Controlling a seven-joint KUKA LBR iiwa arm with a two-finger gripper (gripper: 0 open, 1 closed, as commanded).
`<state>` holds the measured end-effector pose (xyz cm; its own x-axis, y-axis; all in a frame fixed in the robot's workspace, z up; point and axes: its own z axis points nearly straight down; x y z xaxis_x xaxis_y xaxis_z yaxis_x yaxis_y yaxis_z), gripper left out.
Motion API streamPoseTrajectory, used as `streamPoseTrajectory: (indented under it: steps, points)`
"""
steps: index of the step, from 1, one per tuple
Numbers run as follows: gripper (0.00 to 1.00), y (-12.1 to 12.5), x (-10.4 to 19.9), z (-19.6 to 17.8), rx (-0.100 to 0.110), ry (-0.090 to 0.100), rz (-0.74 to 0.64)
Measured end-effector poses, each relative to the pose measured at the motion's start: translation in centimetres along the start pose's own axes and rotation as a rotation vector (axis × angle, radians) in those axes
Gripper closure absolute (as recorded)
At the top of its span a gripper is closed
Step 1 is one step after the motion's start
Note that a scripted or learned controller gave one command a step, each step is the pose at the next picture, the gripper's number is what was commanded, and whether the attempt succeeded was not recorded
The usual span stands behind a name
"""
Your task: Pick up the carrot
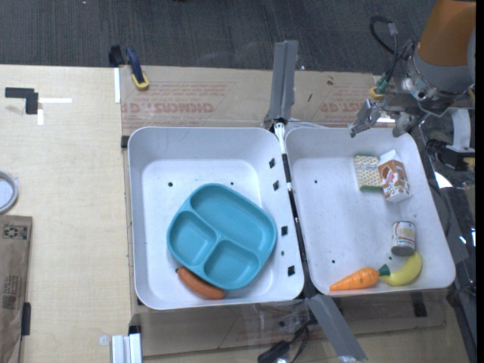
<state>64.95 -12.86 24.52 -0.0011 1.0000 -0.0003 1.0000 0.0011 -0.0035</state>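
The orange carrot (355, 280) lies near the front edge of the right bin (333, 210), its green end touching a yellow banana (403, 269). My gripper (378, 125) hangs over the back rim of the right bin, far behind the carrot. Its two dark fingers (360, 124) are spread apart with nothing between them.
A small can (404, 237) stands just behind the banana. A milk carton (393, 178) and a green-and-white box (367, 172) lie at the bin's back right. The left bin (151, 195) holds a blue divided plate (221, 235) and a reddish sausage (200, 283).
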Motion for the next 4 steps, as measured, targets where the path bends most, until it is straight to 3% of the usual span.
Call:
streamPoseTrajectory:
  steps: [1, 2, 3, 4]
  points:
    - [0.0, -7.0, -4.0, 10.5, -0.001, 0.0, -0.028]
    - [0.0, -14.6, -8.4, 15.5, 0.002, 0.011, -0.041]
    - [0.0, -15.9, -8.2, 15.4, -0.005, 0.011, 0.042]
    - [0.0, -17.2, -1.2, 15.5, -0.001, 0.002, -0.291]
